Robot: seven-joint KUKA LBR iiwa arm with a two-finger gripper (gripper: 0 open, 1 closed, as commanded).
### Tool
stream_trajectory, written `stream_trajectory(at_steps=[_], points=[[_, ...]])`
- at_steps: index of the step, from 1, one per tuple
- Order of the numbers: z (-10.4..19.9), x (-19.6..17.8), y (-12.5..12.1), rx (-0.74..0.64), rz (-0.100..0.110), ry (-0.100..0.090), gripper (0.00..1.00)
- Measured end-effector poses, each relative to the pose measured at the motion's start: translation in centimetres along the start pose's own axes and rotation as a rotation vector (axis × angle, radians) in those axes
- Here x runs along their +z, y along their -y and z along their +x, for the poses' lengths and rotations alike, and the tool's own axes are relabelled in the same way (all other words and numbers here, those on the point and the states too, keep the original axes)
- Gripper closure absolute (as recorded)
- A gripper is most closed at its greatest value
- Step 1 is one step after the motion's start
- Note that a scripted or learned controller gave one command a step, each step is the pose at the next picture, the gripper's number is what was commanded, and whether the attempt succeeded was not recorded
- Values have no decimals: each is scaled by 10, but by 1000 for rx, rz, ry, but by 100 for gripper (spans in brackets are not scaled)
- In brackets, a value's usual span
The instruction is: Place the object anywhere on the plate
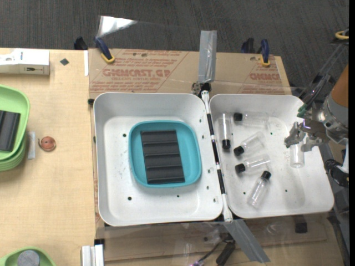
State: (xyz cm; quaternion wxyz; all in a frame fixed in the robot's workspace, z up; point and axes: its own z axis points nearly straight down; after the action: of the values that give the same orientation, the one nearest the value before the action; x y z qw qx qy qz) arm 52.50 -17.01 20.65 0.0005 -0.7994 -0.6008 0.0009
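A clear vial (pixel 297 155) is seen upright between the fingers of the gripper (pixel 298 141), clamped near its top, over the right side of the right bin (pixel 277 201). Five more black-capped vials (pixel 248 145) are scattered on that bin's floor. The teal plate (pixel 136 154) — bearing a black ridged block (pixel 162 155) — is set in the left bin (pixel 108 165), well apart from the held vial
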Motion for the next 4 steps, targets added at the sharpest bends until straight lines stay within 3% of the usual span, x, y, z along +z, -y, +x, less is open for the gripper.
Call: stream_trajectory(at_steps=[2, 3, 4], points=[[115, 3, 66, -155, 2, 1, 100], [171, 16, 65, -399, 2, 1, 100], [171, 16, 65, -399, 2, 1, 0]])
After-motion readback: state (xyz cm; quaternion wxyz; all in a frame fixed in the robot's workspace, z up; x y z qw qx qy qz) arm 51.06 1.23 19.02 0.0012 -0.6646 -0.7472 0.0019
